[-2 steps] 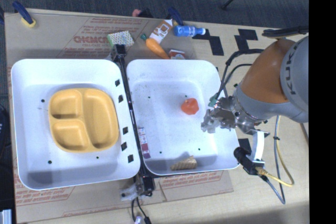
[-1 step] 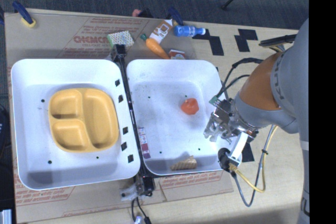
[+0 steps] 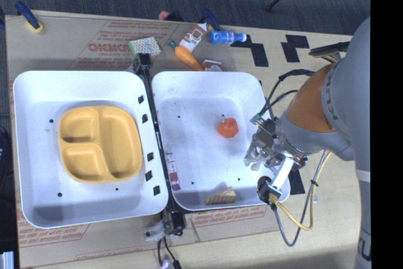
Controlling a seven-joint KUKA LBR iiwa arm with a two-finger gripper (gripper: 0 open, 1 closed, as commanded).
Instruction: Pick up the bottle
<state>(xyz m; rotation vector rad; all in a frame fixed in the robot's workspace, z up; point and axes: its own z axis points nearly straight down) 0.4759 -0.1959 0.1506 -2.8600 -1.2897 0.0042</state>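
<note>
You see a yellow divided tray [image 3: 99, 143] lying in the left white bin [image 3: 28, 154]. In the right white bin [image 3: 189, 104] sit a small red-orange piece [image 3: 228, 128] near the middle and a tan cone-shaped piece [image 3: 220, 197] by the near wall. On the bench beyond the bins you have an orange carrot-like item [image 3: 187, 58] beside a green patterned packet [image 3: 144, 46].

The desk [image 3: 94, 50], covered with printed cardboard, is being occupied by two white bins: the right bin [image 3: 189, 88] just beside the hand [image 3: 259, 157], the left bin [image 3: 31, 135] well beyond it. Far above the hand, a bottle [image 3: 225, 38], a carrot-like piece [image 3: 187, 58] and a patterned sponge [image 3: 144, 46] are lying behind the bins.
</note>
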